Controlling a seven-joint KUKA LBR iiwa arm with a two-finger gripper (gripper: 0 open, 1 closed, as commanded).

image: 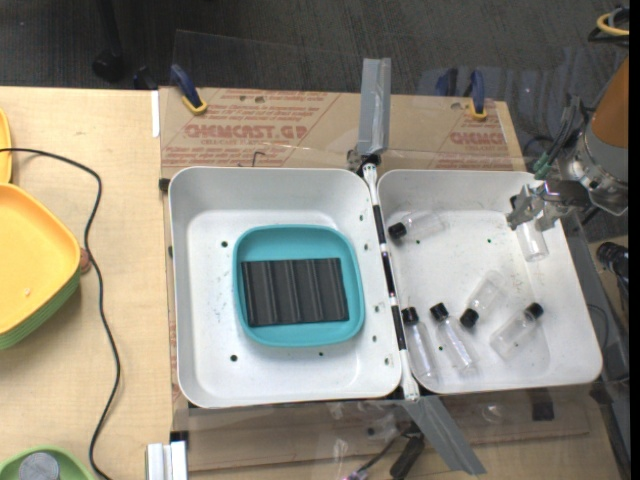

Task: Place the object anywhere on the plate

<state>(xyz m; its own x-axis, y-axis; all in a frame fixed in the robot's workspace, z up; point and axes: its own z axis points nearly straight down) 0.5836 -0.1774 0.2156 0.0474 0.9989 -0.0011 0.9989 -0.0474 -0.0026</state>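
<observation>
The teal plate with a dark ridged centre lies in the left white bin. Several clear vials with black caps lie in the right bin: one near its upper left, two side by side at the lower left, and others at lower centre and lower right. My gripper hangs over the right bin's upper right corner. A clear vial pokes down from between its fingers, and the gripper looks shut on its top end.
A metal divider rises behind the seam between the bins. Yellow and green dishes sit on the wooden table at far left, with a black cable looping beside them. Cardboard lies behind the bins.
</observation>
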